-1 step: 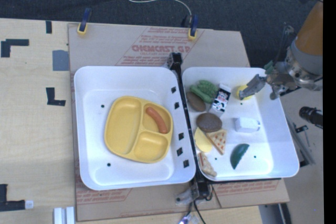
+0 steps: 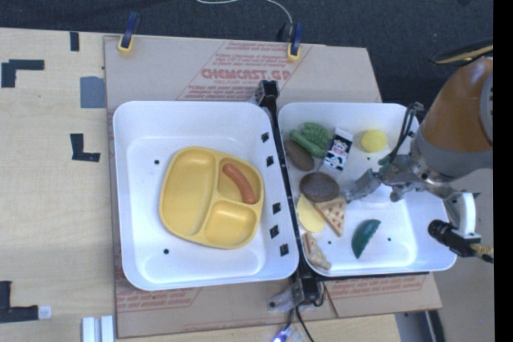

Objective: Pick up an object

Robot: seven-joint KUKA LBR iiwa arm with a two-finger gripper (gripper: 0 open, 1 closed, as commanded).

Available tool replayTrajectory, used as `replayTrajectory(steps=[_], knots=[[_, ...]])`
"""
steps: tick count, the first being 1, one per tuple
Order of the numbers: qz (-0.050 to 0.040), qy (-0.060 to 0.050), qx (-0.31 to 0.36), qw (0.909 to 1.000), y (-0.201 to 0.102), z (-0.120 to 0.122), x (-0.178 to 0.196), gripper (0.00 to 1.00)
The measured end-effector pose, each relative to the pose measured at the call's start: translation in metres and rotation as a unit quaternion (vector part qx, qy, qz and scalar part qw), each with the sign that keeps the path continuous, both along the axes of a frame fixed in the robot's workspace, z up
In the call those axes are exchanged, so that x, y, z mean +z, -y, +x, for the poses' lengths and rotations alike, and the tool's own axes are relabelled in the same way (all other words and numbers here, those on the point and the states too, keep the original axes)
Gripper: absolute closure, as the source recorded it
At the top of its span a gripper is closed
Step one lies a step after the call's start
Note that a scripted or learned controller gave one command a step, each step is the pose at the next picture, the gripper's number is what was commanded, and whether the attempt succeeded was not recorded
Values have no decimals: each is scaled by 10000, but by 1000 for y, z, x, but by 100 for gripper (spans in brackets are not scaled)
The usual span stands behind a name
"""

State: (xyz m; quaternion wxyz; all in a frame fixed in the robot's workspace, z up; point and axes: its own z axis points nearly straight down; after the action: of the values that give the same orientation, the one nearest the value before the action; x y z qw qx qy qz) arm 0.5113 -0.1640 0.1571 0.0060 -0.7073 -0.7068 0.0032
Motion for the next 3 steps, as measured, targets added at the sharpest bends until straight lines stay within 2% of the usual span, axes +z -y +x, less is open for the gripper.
replayTrajectory(steps=[1,2,3], knots=[[-20,52,6,10000,-29,-29,-76,0],[-22,66,13,10000,-30,23,-72,0],[-25,68,10,10000,-30,22,-62,100]])
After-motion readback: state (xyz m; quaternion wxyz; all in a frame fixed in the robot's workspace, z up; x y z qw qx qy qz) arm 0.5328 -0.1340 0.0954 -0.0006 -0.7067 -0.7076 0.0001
